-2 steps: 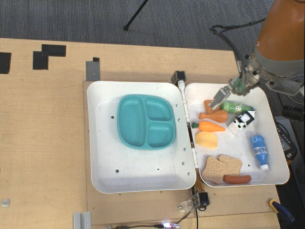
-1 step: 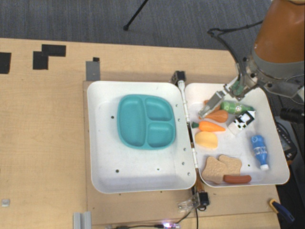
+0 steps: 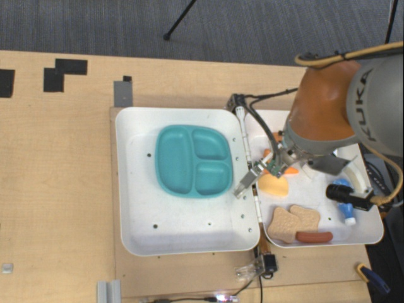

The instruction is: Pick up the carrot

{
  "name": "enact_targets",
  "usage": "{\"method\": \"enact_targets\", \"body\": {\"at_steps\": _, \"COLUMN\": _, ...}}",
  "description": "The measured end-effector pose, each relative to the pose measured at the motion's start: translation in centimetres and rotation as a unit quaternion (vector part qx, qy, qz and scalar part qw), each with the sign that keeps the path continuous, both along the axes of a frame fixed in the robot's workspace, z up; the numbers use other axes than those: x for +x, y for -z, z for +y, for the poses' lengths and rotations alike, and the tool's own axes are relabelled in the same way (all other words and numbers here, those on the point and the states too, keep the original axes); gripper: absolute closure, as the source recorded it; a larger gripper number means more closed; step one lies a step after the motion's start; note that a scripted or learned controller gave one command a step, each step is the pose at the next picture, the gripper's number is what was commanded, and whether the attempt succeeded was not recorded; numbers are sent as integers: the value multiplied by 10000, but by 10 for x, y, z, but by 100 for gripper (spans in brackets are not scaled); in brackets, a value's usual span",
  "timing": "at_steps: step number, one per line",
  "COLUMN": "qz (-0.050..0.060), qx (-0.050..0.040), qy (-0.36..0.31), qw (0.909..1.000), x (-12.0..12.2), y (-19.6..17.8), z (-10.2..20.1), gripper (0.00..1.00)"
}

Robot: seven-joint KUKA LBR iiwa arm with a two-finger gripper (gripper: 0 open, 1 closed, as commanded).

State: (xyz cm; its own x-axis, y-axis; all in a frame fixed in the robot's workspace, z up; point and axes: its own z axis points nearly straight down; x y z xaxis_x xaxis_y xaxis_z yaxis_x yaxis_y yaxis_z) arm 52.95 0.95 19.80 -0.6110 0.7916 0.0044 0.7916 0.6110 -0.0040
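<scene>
While I hover low over the right bin [image 3: 372, 232] | step: closing in on carrot [image 3: 291, 168], just under wrist beside yellow piece [image 3: 274, 185] | fingers [image 3: 247, 183]: can't tell | next: align, descend, clamp.

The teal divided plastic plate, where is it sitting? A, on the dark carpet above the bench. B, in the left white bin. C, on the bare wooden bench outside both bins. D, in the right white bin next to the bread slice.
B: the teal divided plastic plate lies flat inside the left white bin, apart from the food items in the right white bin.
</scene>
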Motion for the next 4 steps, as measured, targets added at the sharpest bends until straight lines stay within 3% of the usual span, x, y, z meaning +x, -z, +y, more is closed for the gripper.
{"method": "enact_targets", "body": {"at_steps": 1, "qz": -74, "qx": -19, "qy": -594, "qw": 9982, "x": 30, "y": 13, "z": -58, "gripper": 0}}
{"method": "enact_targets", "body": {"at_steps": 2, "qz": -87, "qx": -37, "qy": -628, "qw": 9980, "x": 28, "y": 72, "z": -85, "gripper": 0}}
{"method": "enact_targets", "body": {"at_steps": 3, "qz": -63, "qx": -39, "qy": 995, "qw": 9950, "x": 25, "y": 113, "z": -107, "gripper": 0}}
{"method": "enact_targets", "body": {"at_steps": 4, "qz": -98, "qx": -21, "qy": 975, "qw": 9952, "x": 28, "y": 101, "z": -105, "gripper": 100}}
